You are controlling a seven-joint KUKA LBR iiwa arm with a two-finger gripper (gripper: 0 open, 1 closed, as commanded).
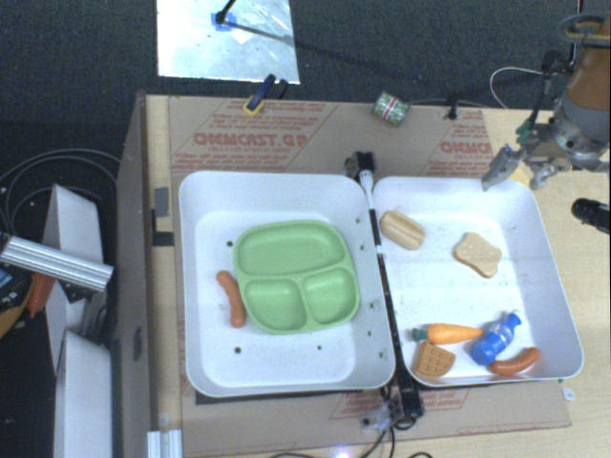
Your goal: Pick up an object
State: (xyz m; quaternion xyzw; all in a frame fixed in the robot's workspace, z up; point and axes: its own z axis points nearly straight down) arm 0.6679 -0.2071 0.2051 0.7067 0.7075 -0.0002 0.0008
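— Nearest, bottom right: sausage [516, 361], blue bottle [495, 341], waffle [433, 360], carrot [452, 333], all crowded in the right bin [552, 284].
— Gripper [521, 167] at upper right, over that bin's far corner, spread open, holding nothing.
— Best target?
— Probably the bread slice [477, 254]: isolated, near. Descend straight, straddle, then close.

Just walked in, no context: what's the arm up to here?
The gripper hovers above the far right corner of the right bin, holding nothing. That bin holds a bread roll, a bread slice, a carrot, a blue bottle, a waffle and a sausage. The left bin holds a green divided plate and another sausage.
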